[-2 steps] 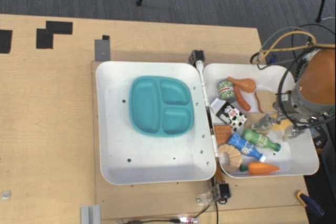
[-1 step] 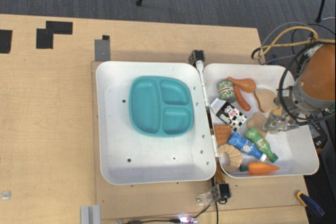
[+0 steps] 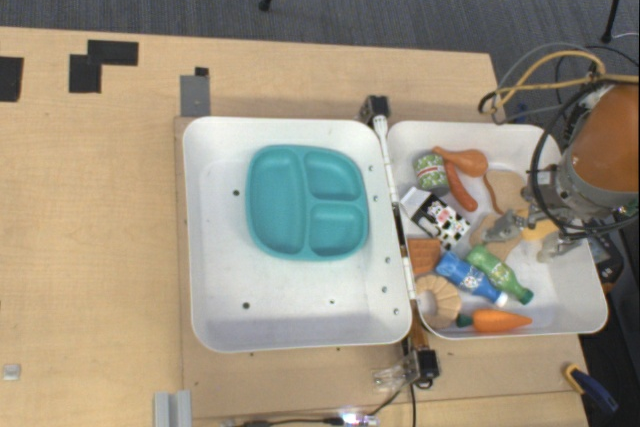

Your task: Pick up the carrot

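Two bottles (image 3: 484,276) crowd the carrot (image 3: 500,320).

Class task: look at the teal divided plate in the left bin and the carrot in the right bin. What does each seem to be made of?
Teal plate: probably moulded plastic, smooth and slightly matt; its colour is even and its three compartments have rounded edges.
Carrot: likely a plastic toy, smooth; its orange is uniform and a dark stub shows at its left end. Rubber or foam cannot be ruled out.

A divided tray (image 3: 305,203) lies in the left bin (image 3: 215,315); the carrot (image 3: 500,321) lies in the right bin's (image 3: 590,310) near edge.
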Tool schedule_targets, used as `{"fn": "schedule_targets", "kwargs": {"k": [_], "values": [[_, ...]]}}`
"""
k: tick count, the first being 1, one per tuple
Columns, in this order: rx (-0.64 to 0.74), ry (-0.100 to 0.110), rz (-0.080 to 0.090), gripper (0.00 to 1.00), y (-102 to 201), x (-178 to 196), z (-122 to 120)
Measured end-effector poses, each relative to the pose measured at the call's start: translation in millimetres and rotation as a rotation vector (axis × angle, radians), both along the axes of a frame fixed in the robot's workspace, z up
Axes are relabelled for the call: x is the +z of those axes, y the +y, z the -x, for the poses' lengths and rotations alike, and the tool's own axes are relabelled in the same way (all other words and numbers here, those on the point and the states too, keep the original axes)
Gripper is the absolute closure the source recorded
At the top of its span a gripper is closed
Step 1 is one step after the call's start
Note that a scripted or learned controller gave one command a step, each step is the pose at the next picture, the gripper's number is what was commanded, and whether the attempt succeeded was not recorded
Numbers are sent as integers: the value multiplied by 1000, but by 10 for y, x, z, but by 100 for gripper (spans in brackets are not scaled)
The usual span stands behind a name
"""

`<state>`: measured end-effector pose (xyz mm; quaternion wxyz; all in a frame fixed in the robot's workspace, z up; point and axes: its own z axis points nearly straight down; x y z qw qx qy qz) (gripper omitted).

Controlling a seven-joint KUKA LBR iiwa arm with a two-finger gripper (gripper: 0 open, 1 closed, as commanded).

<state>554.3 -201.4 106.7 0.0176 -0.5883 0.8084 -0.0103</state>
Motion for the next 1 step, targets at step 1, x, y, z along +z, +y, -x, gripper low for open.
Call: {"fn": "schedule_targets", "kwargs": {"k": [1], "values": [[199,7,10,0,-15,-120,29]]}}
